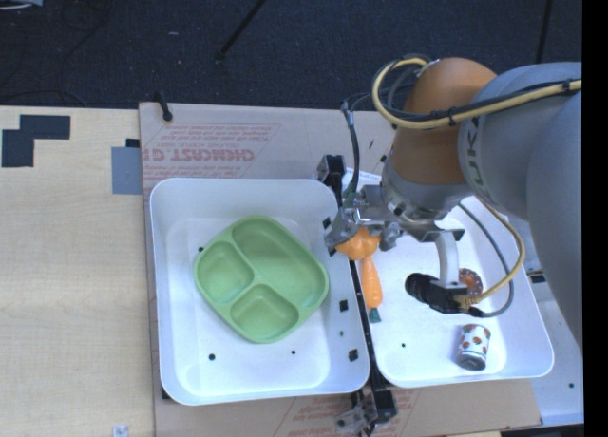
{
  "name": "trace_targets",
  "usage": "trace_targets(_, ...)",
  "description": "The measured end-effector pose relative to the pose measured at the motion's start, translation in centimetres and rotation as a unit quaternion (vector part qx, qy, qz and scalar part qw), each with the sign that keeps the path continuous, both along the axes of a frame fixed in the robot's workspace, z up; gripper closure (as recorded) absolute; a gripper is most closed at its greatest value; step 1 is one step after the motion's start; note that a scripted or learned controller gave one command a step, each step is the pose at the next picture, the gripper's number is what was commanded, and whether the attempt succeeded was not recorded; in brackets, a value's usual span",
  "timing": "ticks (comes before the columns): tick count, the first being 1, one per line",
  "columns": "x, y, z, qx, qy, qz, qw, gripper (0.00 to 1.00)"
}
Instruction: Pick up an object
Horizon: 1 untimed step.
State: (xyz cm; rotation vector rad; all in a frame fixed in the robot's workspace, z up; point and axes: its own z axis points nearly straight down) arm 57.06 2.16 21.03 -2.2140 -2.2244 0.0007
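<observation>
Camera view: the grey arm [532, 141] with its orange band reaches in from the right and ends over the divide between the two white bins.
Gripper [361, 238]: clenched on the broad top of the orange carrot toy [370, 283], a finger on each side of it.
Orange carrot toy: hangs straight below the gripper, slightly tilted, its green tip lowest, along the inner rim of the right bin [527, 354].
Green divided plate [261, 278]: to the gripper's left and a little below it, flat in the left bin [180, 359], its near edge just beside the gripper but not touching.
Small patterned can [472, 346]: well apart from the gripper, below it and to its right, in the right bin's lower corner.
Bench [66, 283]: pale wood, far to the gripper's left beyond the left bin.
</observation>
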Motion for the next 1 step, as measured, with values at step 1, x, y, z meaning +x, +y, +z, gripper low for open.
trace_targets(1,2.33,5.11,-0.03,-0.0001,0.0,0.0,1.0,1.0)
